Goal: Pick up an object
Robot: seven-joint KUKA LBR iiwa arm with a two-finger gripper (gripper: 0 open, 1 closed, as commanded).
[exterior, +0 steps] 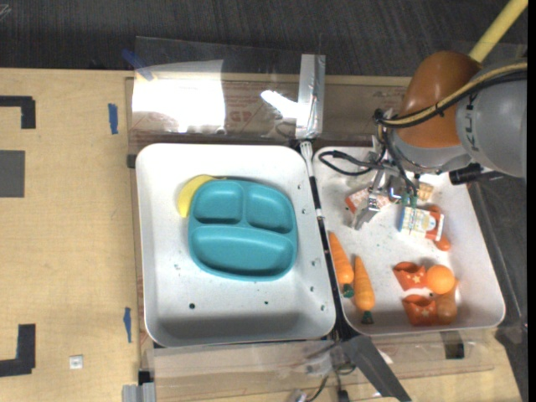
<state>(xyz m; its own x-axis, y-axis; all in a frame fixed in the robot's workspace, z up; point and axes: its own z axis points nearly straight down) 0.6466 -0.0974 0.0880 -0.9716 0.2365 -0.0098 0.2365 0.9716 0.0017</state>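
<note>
We cannot tell our grey two-finger gripper's [366, 214] opening; two orange carrots [352, 272] lie lengthwise below it.

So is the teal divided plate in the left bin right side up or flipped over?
Right side up: the teal plate lies flat in the left bin with its three compartments facing the camera. A yellow object peeks out from under its upper-left edge.

Two white bins sit on a light tan bench [59, 249] with black square markings and small blue tape pieces. The left bin [159, 300] holds a teal divided tray [243, 229] over a yellow object [191, 189]. The right bin [481, 300] holds two orange carrots [352, 270], a white, green and red carton [417, 219] and orange-red items [427, 291]. The arm [494, 128] is grey with an orange band [435, 99].
</note>
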